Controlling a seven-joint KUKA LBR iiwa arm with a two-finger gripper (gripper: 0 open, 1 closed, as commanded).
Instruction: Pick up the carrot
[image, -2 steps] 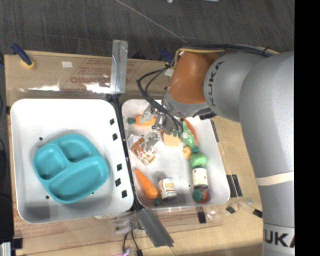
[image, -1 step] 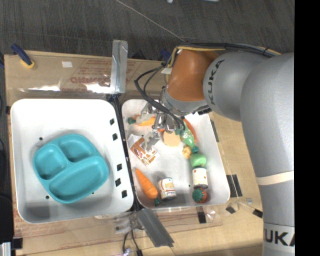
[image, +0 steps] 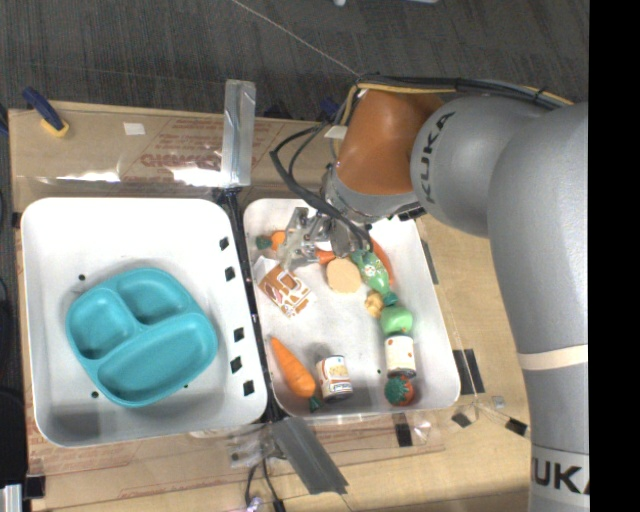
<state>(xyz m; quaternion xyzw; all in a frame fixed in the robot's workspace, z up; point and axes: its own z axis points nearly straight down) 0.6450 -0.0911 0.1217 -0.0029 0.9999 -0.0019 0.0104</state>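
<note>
the carrot lies in the lower left part of the right bin, slanted, its thick end toward the upper left and its green tip pointing to the lower right, close to the bin's left wall. just to its right stands a small can. further right, along the bin's right side, sit a small bottle, a strawberry below it, and a green piece above it. a checked orange and white packet lies above the carrot, and a pale round piece is right of that. the hand hangs over the upper part of the right bin, well apart from the carrot; i cannot tell whether it is released or clenched. the arm comes in from the right of the frame. the left bin holds a teal divided plate. both bins rest on the counter.
</note>
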